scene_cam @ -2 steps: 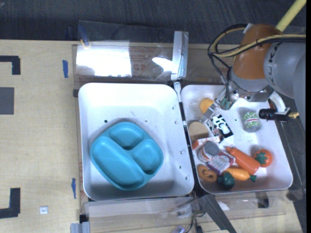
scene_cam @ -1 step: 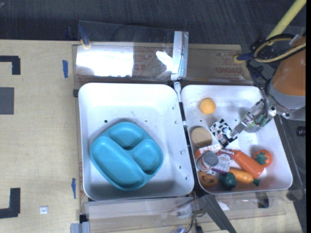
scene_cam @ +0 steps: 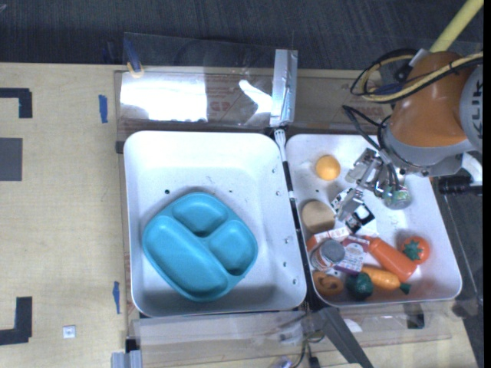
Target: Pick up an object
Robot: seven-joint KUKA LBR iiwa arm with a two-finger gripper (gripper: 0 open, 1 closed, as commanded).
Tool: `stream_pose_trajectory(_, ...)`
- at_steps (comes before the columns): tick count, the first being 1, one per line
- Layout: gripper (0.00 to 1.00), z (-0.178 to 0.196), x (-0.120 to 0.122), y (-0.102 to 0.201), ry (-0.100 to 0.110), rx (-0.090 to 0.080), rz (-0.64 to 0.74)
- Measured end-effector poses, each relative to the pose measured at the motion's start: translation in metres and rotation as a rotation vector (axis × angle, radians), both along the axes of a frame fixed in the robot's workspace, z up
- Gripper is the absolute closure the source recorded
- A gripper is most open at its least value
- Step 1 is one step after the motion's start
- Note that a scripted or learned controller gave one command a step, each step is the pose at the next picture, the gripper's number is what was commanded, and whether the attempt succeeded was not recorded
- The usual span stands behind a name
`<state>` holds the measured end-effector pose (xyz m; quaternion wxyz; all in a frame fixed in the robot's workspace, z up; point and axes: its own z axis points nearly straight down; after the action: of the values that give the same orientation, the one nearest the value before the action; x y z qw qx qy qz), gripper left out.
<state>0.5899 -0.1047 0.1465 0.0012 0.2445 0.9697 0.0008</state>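
Nearby, pincer (scene_cam: pixel 354 198) over right bin (scene_cam: pixel 449 244), beside tan ball (scene_cam: pixel 316 215), carrots (scene_cam: pixel 391 259)

Letters "KU" partly legible on arm (scene_cam: pixel 477 106) casing at right edge; packet (scene_cam: pixel 347 253) print unreadable.

gripper (scene_cam: pixel 354 198) over right bin (scene_cam: pixel 449 240) | blue tray (scene_cam: pixel 199 244) in left bin (scene_cam: pixel 153 159)

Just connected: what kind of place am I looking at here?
Likely a robot grasping test bench in a lab: two white bins on a taped wooden bench, toy food such as a carrot, and the claw over the right bin.
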Motion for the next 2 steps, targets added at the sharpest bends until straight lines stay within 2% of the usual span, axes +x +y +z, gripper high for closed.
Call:
stream_pose_trajectory(1,0.0,-0.042,0.012,0.002,0.001,0.0,0.19)
stream_pose_trajectory(2,0.0,-0.056,-0.034,-0.069,-0.012,-0.006,0.035)
